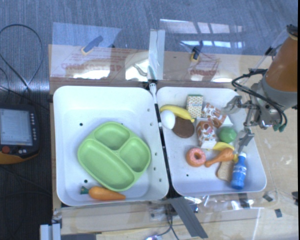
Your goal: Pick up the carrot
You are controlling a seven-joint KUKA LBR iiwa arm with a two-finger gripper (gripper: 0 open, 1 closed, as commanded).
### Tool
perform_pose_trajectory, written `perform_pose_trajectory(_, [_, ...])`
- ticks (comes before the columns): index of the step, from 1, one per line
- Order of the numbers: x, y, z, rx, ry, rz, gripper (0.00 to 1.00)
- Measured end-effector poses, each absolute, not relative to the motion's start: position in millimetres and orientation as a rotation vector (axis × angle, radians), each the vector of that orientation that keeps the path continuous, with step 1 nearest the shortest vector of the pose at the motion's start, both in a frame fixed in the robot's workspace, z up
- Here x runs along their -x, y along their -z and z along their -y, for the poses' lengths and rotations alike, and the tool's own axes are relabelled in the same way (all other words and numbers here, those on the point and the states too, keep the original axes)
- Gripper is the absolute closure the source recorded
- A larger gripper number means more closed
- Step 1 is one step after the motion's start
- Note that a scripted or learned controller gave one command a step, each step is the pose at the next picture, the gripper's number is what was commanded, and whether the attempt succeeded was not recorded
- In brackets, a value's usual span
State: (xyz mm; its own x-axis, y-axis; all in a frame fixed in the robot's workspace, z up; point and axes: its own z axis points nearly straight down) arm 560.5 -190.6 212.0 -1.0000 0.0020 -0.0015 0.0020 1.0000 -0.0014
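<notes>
The carrot lies hemmed between green plate and bin wall.

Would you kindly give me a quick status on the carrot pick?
Gripper over right bin's right edge, holding nothing. Carrot in left bin, front edge, beside green plate. Divider wall between arm and carrot.

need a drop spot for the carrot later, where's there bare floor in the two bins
Left bin: bare floor across the back, above the green divided plate, and down its left side. The carrot fills the front strip below the plate. Right bin: crowded from banana to blue bottle; bare floor only at front left, below the donut.
</notes>
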Motion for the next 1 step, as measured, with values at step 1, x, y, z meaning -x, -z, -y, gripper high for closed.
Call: perform_pose_trajectory(1, [-486.0,-129.3,186.6,0.145,-0.001,-3.142,0.00])
